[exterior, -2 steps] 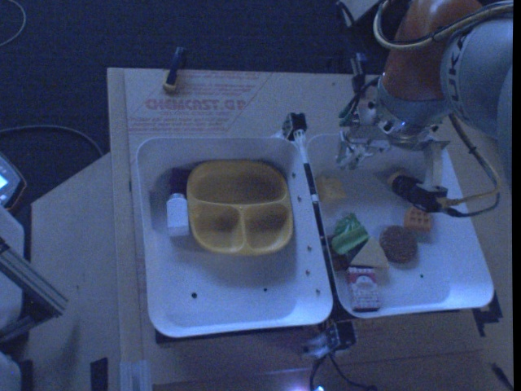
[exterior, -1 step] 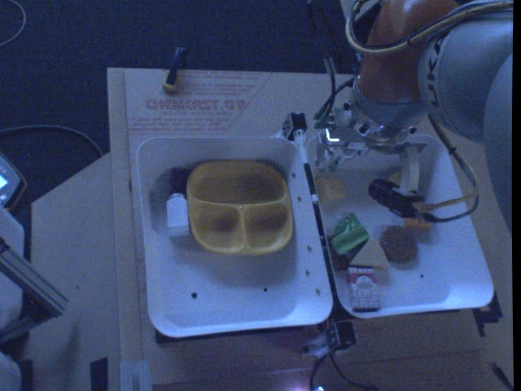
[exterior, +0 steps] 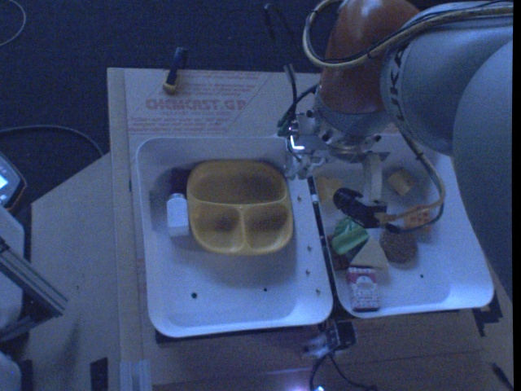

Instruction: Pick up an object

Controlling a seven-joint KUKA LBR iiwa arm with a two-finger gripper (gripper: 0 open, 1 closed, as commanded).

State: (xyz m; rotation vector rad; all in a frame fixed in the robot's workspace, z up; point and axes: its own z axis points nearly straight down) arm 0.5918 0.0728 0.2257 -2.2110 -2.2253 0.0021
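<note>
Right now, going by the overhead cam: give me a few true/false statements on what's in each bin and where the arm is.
1. The yellow divided plate lies in the left bin. True.
2. A small white bottle sits left of that plate. True.
3. The green item is in the left bin. False: it is in the right bin, among several small things.
4. The end effector is above the bench's front edge. False: it is near the divider between the bins, toward their far side.
5. The plate has a single compartment. False: three.
</note>
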